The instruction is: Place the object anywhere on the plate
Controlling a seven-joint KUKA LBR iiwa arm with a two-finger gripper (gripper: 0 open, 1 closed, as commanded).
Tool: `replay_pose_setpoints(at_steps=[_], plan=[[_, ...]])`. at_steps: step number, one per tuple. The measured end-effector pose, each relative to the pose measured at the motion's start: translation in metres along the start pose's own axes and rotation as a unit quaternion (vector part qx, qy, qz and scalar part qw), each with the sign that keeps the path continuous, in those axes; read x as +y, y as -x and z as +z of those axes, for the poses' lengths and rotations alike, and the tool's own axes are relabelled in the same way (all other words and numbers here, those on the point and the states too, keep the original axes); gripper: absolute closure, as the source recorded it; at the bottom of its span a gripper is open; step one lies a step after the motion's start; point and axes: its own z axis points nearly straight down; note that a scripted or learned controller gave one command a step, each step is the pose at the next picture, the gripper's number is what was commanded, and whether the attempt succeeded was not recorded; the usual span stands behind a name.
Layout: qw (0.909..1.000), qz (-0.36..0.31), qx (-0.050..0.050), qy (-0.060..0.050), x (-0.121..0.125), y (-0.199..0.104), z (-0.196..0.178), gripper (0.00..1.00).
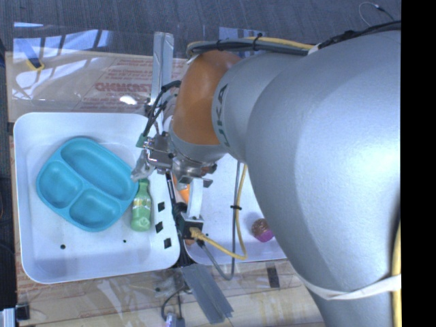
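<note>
White left bin (41,251) holds a blue three-compartment plate (85,182); a green bottle (142,210) lies touching its right edge. Gripper (178,189) sits over the bins' divide, finger state indiscernible. Dark carpet (102,5) lies beyond the bench.

One fixed camera looks down at a slant, close above the gripper (146,172), both bins beneath and beside it.

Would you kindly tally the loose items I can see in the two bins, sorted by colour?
Blue: 1, the divided plate
Green: 1, the bottle beside the plate
Purple-pink: 1, the small object in the right bin
Orange: 1, a partly hidden item under the wrist
Total: 4
</note>
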Motion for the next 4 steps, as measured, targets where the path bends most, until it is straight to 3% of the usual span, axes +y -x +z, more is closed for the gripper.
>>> replay_pose_setpoints(at_steps=[4], plan=[[1.0000, 0.000, 0.000, 0.000, 0.0000, 0.0000, 0.0000, 0.00]])
